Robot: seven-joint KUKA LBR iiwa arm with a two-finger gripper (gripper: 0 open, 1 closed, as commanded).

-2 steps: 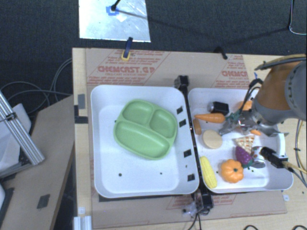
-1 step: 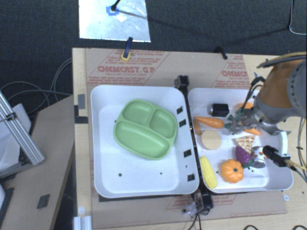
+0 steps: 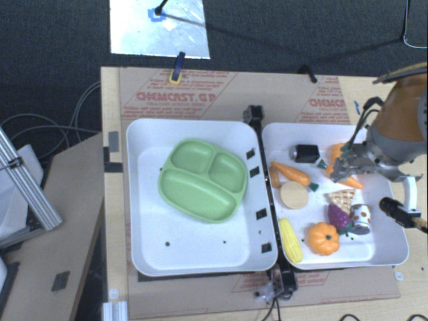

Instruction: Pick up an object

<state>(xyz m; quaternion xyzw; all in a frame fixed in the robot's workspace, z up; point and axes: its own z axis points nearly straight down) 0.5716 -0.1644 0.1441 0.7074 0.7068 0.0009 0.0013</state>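
Gripper (image 3: 340,168) over the right bin (image 3: 388,249) — its grip can't be judged; carrot (image 3: 290,173) nearby.

Arm (image 3: 406,122) cut by right edge; tool (image 3: 342,168) hides an orange item.

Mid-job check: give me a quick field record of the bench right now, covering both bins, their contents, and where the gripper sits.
left bin: holds a green divided plastic plate
right bin: holds toy food and small items
near divider: orange toy carrot, round beige disc, yellow toy corn cob
front of right bin: orange toy pumpkin, purple toy grapes, small can
middle: toy pizza wedge
back: black box
gripper: low over right bin's far right part, above small orange pieces
grasp: fingers unclear
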